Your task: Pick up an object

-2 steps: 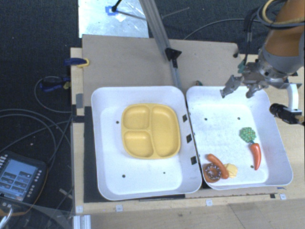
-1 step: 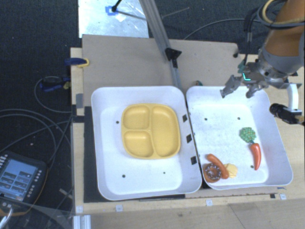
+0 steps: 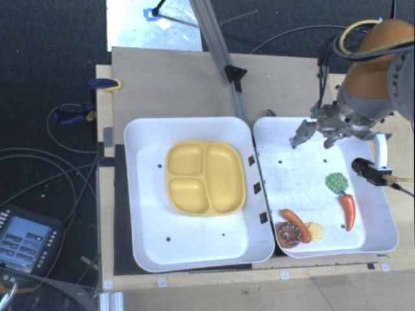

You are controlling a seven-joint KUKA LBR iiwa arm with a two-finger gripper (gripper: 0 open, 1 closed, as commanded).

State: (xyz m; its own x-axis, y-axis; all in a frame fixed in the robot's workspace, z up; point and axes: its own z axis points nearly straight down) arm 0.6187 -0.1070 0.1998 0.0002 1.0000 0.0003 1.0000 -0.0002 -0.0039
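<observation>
My gripper [image 3: 316, 138] hangs over the far part of the right bin [image 3: 299, 177], its two fingers spread open with nothing between them. Toy foods lie nearer the front and right of that bin, apart from the gripper. A green broccoli piece [image 3: 336, 183] sits by the right wall with an orange-red carrot [image 3: 348, 211] just in front of it. At the front left corner a red sausage [image 3: 295, 222] lies beside a brown donut [image 3: 287, 234] and a small pale yellow piece [image 3: 315, 231].
The left bin [image 3: 148, 173] holds a yellow divided plate [image 3: 205, 177]. A slanted grey pole [image 3: 214, 34] crosses the back of the bench, ending in a black clamp [image 3: 235, 74]. Cables and a pendant [image 3: 26, 238] lie on the floor at left.
</observation>
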